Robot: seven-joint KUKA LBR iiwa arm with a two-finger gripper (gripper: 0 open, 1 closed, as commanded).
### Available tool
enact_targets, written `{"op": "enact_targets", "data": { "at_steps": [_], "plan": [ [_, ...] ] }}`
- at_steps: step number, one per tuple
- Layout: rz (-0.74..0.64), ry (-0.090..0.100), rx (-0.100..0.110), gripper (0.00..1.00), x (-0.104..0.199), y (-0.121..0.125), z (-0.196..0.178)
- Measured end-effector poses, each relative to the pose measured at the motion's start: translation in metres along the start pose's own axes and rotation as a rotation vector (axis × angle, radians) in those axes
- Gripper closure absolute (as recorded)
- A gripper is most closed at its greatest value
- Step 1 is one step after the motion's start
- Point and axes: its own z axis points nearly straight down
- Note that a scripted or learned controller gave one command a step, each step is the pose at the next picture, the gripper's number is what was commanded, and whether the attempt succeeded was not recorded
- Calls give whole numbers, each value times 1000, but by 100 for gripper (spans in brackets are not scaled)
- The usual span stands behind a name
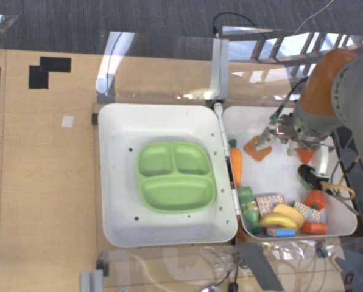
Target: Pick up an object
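My gripper (277,142) hangs low over the back of the right bin (273,117), on the grey arm with the orange band. Its two fingers stand apart, open, with only white bin floor between them. A flat orange piece (257,149) lies at the tip of the left finger (265,140), touching or just under it. A small orange-red piece (306,155) lies just right of the other finger. A carrot (236,165) lies along the bin's left wall.
The front of the right bin holds a banana (283,217), a patterned box (270,202), green pieces (246,195), a red piece (315,199) and several other small toys. The left bin (117,163) holds a green divided plate (176,176).
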Motion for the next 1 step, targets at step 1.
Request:
{"op": "enact_targets", "data": {
  "at_steps": [1],
  "plan": [
    [21, -4, -11, 0, 40, -17, 13]
  ]
}}
